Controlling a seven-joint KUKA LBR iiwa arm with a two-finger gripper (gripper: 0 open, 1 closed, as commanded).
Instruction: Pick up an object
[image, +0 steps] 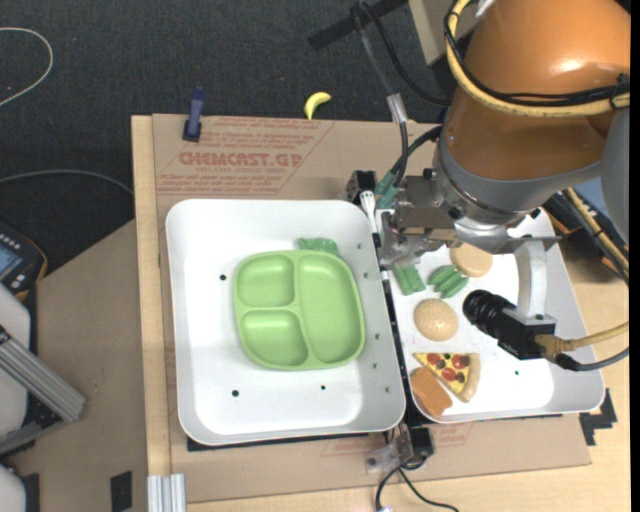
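Now two bins (200, 400) lie on the tabletop (250, 160): left has one green plate (298, 308), right has one pizza slice (449, 370), two buns (435, 318) and green pieces (448, 281) under the pincer (405, 235); whether the pincer is spread I cannot tell.

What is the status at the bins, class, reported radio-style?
Pincer low over right bin, top-left corner; grip unclear. Green toy pieces just beneath. Pizza slice, bun nearby, untouched. Green divided plate in left bin.
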